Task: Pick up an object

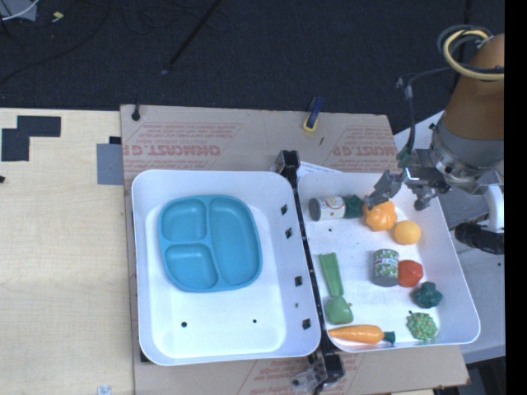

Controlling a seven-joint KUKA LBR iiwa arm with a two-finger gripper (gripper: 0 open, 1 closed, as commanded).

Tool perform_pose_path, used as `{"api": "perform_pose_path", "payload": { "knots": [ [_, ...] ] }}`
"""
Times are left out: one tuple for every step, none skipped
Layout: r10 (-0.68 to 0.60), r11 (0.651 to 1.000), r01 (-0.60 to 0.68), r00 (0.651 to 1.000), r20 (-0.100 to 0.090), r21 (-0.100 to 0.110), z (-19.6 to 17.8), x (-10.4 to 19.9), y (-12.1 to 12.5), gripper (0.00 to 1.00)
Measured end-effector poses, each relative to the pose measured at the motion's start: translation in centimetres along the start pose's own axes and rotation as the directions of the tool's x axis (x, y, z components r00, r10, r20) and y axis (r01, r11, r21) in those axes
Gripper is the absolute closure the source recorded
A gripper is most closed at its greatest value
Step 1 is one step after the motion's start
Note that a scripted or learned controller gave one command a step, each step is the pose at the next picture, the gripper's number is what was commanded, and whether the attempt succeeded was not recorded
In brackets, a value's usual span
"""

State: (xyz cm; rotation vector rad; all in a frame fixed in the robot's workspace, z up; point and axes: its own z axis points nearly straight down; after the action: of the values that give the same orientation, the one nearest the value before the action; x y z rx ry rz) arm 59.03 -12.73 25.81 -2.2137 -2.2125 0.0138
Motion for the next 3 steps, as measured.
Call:
{"api": "perform_pose_path", "payload": {
  "knots": [
    [-0.001,1.0,0.002,1.0,0.001,-0.011,-0.7,0.0,0.2,0.0],
    [-0.002,1.0,0.002,1.0,0.0,-0.005,5.8,0.5,0.1,0.0],
    [0.0,1.0,0.0,1.0,0.0,-0.007,10.3,1.0,0.3,0.0]
  ]
}}
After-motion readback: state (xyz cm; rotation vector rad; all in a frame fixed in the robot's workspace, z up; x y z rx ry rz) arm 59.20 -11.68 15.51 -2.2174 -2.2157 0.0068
